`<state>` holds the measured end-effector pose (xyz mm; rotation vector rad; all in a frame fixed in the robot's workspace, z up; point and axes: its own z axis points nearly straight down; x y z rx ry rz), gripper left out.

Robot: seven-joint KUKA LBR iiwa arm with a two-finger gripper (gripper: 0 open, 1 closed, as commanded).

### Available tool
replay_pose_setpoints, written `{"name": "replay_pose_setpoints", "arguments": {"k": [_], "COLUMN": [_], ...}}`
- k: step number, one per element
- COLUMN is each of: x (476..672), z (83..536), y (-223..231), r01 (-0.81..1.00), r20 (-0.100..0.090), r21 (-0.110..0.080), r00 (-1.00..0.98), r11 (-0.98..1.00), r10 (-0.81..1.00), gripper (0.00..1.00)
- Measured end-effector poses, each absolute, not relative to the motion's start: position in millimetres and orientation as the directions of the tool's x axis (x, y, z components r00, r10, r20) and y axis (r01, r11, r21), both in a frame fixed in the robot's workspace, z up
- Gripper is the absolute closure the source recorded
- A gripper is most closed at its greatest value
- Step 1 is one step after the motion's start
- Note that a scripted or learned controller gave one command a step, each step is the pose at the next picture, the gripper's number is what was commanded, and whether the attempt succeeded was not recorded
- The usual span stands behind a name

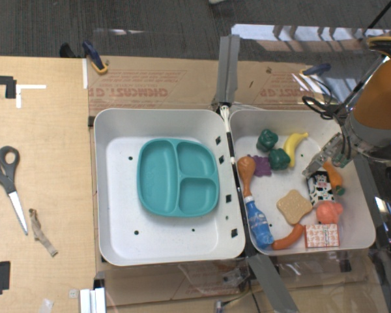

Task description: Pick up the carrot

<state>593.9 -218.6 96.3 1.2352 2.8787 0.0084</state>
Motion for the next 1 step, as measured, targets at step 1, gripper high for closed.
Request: {"name": "replay_pose_setpoints", "arguments": {"k": [1], "x": [584.3], "z": [159.4], "y": [-158.4], "r01": [0.783], "r20": [-0.002], "r21": [0.001], "r00": [-0.622], "r11": [0.622], "r10": [0.783], "gripper": [1.00]}}
